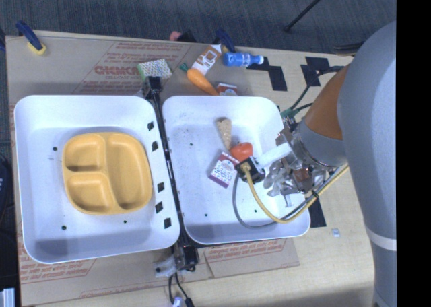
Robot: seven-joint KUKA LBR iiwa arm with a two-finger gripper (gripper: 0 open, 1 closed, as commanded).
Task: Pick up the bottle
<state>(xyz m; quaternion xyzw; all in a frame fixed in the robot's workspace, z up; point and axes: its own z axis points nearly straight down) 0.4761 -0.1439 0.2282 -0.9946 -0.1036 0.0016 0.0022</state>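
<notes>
Arm (367, 130) reaches low into right bin (202, 225); cannot tell its fingers' state; bottle (241, 60) lies outside

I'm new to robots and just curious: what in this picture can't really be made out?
- Gripper: cables and metal parts clutter it; finger state unclear, camera view.
- Bottle behind the bins: too small to read.
- Purple packet: print too blurred.
- Arm: cut off by the right edge.

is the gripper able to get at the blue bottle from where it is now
Probably yes, but not directly. The blue bottle lies on the bench beyond the right bin's far rim, with open space above it, while the gripper sits low inside that bin, so it must lift and cross over.
</notes>
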